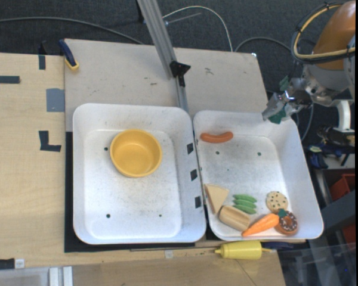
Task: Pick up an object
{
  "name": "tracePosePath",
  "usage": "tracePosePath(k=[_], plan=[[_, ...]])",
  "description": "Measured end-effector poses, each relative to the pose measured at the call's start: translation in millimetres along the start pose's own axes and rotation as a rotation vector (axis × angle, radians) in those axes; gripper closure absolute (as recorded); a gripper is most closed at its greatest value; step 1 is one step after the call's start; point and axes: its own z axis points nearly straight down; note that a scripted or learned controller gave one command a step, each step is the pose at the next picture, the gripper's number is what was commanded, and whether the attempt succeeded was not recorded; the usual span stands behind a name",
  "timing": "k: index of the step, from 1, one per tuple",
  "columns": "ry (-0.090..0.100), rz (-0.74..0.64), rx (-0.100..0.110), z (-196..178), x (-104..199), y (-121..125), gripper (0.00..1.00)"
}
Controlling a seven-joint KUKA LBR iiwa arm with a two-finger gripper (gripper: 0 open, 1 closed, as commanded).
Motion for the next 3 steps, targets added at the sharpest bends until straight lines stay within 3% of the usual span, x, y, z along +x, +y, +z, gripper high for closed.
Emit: tracePosePath(k=[1, 3], plan=[[0.0, 0.0, 0.001, -45.0, 0.3, 1.4, 1.0], [0.003, -0.003, 0.01, -21.1, 94.0, -38.3, 1.0]])
